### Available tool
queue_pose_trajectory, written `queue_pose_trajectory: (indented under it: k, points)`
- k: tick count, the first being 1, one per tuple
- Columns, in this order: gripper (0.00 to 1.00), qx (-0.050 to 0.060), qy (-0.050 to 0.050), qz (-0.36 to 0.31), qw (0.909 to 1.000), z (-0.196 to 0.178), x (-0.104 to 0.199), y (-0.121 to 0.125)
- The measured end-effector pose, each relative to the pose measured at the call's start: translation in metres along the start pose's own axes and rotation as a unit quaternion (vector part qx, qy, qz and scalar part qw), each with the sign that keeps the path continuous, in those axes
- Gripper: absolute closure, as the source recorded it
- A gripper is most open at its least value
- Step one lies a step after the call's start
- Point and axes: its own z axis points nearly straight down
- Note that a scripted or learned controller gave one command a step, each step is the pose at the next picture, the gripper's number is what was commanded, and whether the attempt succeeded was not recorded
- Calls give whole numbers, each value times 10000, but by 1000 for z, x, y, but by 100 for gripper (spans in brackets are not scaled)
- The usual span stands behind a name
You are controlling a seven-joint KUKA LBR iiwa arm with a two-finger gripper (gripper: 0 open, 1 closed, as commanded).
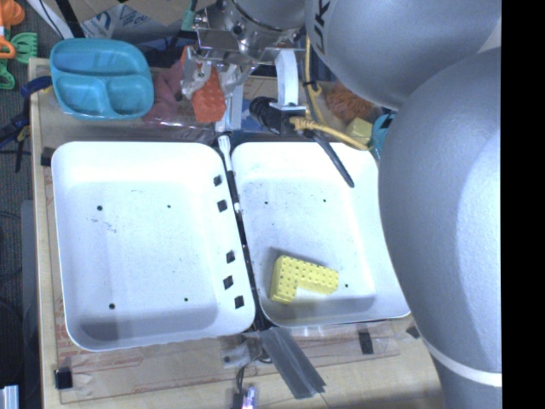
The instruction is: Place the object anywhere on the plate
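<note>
The blue divided plate (pixel 100 77) rests on the bench behind the left bin, at the upper left. My gripper (pixel 211 92) hangs just right of the plate, over the back edge between the two bins. Between its fingers sits a small orange-red object (pixel 207 103), and the fingers are shut on it. The object is held above the bench, a short way right of the plate's rim. A yellow L-shaped studded brick (pixel 302 278) lies in the right bin (pixel 358 228) near its front wall.
The left bin (pixel 136 237) sits in front of the plate. A pinkish cloth-like thing (pixel 169 82) lies between plate and gripper. The arm's large grey body covers the right side. Orange and green clutter (pixel 7 41) is at the far left edge.
</note>
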Motion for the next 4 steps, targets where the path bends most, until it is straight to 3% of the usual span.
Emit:
queue_pose_trajectory:
  k: [1,2,3,4]
  points:
    - [100,-14,4,-406,9992,-25,-35,-17]
    - [100,24,0,-163,9999,17,25,-1]
    - [100,20,5,-753,9972,27,15,-1]
    - [100,-4,2,-1674,9859,11,-39,1]
